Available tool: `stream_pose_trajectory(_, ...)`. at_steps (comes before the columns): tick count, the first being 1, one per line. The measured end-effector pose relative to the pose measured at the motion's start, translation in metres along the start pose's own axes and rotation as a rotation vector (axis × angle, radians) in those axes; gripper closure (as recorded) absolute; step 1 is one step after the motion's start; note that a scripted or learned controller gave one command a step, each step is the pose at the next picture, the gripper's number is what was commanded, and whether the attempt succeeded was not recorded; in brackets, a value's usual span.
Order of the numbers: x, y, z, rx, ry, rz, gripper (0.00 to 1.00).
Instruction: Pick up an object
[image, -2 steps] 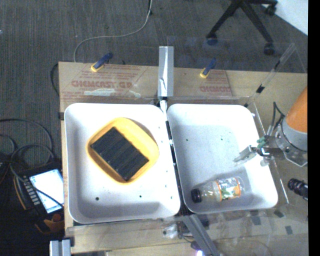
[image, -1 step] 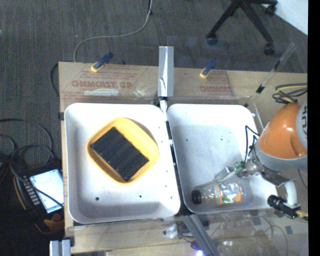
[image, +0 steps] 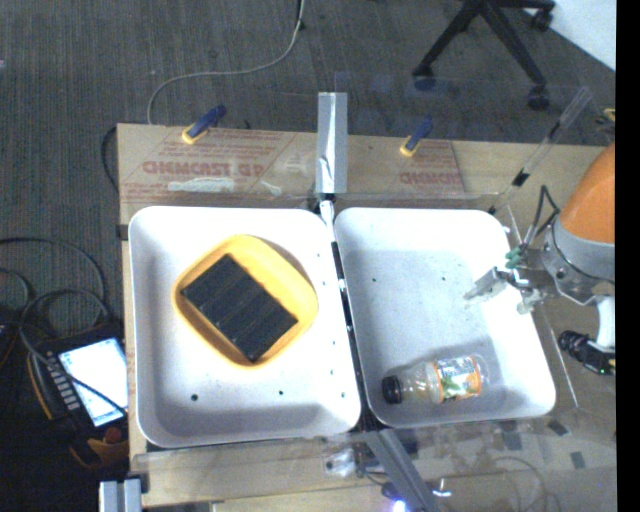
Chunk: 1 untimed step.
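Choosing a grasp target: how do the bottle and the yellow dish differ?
The bottle lies on its side in the right bin; the yellow dish sits flat in the left bin. The bottle is small, slim and clear; the dish is broad, with a dark insert. Both lie apart from the claw.

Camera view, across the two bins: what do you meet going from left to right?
Left bin → yellow dish with a dark ridged block in it → right bin → plastic bottle lying on its side → gripper at the right bin's right rim.
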<state>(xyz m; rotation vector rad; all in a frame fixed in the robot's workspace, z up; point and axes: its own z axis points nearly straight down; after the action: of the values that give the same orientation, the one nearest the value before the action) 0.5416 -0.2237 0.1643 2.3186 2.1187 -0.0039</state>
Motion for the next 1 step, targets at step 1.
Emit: stream_pose_trajectory(1, 0.0057, -0.0498, -0.0411, -0.001, 0.001, -0.247, 0.00)
